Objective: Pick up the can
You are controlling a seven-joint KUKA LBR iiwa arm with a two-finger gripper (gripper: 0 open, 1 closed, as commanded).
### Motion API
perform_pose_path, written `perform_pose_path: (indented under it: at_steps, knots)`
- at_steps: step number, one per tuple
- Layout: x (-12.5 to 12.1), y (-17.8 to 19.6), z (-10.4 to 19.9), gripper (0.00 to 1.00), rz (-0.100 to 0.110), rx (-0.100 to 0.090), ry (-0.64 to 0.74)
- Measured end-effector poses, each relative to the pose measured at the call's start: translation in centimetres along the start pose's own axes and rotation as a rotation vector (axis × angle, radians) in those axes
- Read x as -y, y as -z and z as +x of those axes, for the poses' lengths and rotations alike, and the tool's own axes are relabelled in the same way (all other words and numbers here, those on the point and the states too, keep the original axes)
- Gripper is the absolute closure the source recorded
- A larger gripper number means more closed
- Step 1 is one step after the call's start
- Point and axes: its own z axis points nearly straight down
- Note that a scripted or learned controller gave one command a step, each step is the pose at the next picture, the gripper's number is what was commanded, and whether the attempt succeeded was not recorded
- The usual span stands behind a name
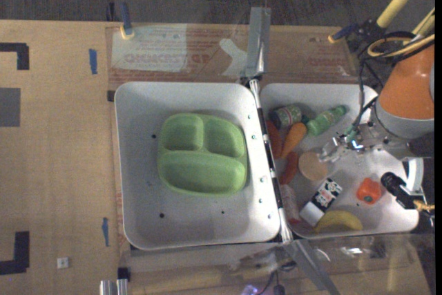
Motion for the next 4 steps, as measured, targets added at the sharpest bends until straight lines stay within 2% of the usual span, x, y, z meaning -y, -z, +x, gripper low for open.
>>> perform_pose_path:
  at_steps: [1,2,3,4]
  knots:
    - [-5.5,-2.7,-2.5,0.00,-0.012,0.006,-0.076]
    - [-5.5,-2.0,-2.5,1.00,-0.007,0.004,-0.077]
    - [-5.9,11.3,1.3,1.00,0.000,0.001,-0.065]
    - [-6.5,1.6,-4.1,1.00,0.010,-0.003,-0.240]
